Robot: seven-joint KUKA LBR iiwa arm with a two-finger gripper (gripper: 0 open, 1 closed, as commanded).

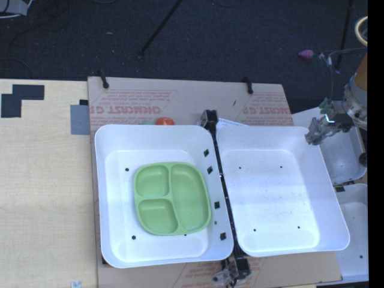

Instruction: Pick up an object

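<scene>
Two shallow white bins are seen side by side on a sheet of cardboard [180,101] which is laid on a light wooden bench [42,179]. In the left bin [114,245] a green divided plate [172,197] with three compartments is lying flat, a little to the right of the bin's middle and close to the wall which is shared with the other bin. The right bin [336,233] is seen just beside it, and the two are joined along a dark strip with small clips. Behind the far rim of the left bin, a small red-orange object [164,122] is partly seen on the cardboard, and what it is cannot be told. The gripper [317,134] is seen at the right side of the view, above the far right corner of the right bin, well apart from the green plate. The arm [360,95] behind it is cut by the edge of the view. Whether the claw is open or closed cannot be told, because it is small and blurred here. Nothing is seen to be held by it.
</scene>
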